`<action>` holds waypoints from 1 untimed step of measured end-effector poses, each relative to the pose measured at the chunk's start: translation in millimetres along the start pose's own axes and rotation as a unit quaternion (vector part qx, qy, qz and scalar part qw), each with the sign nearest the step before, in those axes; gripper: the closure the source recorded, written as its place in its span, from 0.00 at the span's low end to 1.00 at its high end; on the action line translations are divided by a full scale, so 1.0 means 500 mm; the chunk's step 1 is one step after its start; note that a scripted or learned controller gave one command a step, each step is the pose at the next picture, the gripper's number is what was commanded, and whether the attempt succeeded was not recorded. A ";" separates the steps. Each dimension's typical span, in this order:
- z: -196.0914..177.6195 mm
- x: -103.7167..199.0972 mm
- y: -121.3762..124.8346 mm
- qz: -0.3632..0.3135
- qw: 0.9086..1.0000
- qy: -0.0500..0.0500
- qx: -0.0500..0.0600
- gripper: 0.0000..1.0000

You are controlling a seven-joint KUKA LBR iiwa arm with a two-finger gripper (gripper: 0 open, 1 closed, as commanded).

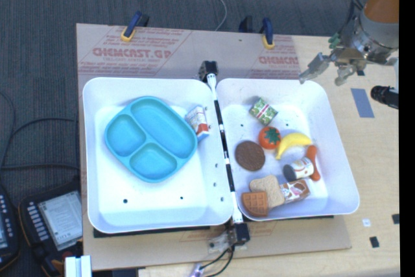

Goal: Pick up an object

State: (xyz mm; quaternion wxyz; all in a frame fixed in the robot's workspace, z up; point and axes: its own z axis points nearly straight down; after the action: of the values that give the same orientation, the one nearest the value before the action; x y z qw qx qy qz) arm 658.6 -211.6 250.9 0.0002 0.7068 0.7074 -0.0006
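Gripper [327, 73] open above right bin's [337, 139] far corner, banana [293, 142] well apart.

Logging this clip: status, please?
Gripper jaws open, holding nothing, above right bin's far corner. Toy food untouched in that bin. Nothing blocking.

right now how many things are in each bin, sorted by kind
Trays: 1, the blue divided tray, left bin
Cartons and packets: 3, white carton, green carton, packet
Toy foods: 7, tomato, banana, carrot, brown cookie, bread, waffle, small bottle
Total: 11
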 end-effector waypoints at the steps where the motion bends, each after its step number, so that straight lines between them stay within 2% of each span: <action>1: 0.235 0.120 -0.222 0.000 1.000 0.001 0.002 0.00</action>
State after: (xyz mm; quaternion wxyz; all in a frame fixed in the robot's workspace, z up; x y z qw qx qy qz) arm 547.5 -151.7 133.5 -0.0023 0.7070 0.7072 -0.0014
